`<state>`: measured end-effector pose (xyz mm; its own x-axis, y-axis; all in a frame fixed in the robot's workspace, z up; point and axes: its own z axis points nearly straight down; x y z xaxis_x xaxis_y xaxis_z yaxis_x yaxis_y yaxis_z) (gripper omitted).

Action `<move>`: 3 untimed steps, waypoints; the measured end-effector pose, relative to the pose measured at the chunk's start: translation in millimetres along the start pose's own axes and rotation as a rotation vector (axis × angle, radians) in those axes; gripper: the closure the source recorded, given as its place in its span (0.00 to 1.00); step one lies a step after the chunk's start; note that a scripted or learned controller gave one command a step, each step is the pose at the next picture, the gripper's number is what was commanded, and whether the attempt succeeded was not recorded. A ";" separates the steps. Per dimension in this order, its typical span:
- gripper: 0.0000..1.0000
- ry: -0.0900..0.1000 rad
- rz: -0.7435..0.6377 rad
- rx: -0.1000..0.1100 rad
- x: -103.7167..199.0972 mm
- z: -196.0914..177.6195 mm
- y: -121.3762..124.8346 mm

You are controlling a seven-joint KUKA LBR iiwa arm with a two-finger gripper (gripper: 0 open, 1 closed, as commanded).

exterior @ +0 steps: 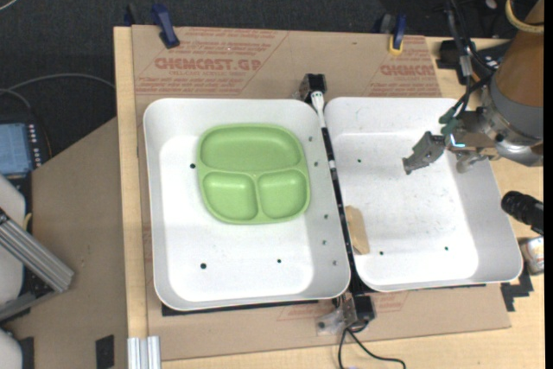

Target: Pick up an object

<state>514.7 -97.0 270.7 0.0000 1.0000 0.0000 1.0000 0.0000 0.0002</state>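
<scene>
Over the right bin (pixel 484 259) hangs the end effector (pixel 422 155), grip unreadable; green divided plate (pixel 254 173) sits left, so a descent risks grabbing nothing

Dark carpet floor (pixel 78 4) with loose cables, brown-papered bench board (pixel 216 56) under blue clamps (pixel 164 26), even overhead light.

Two shallow white plastic bins sat side by side, left (pixel 164 212) and right (pixel 484 246). One light-green three-compartment plastic plate (pixel 254 173) lay in the left bin. Two blue clamps, left (pixel 163 24) and right (pixel 397 34), gripped the board's far edge.
</scene>
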 end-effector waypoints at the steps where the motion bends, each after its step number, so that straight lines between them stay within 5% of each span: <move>1: 0.00 0.000 -0.006 -0.022 46.4 -179.4 -34.7; 2: 0.00 0.001 -0.006 0.010 103.1 -91.2 -36.0; 3: 1.00 -0.001 -0.001 -0.004 99.6 -106.5 -34.5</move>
<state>480.2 2.5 377.2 -0.0006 1.0000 -0.0005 1.0000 0.0006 0.0040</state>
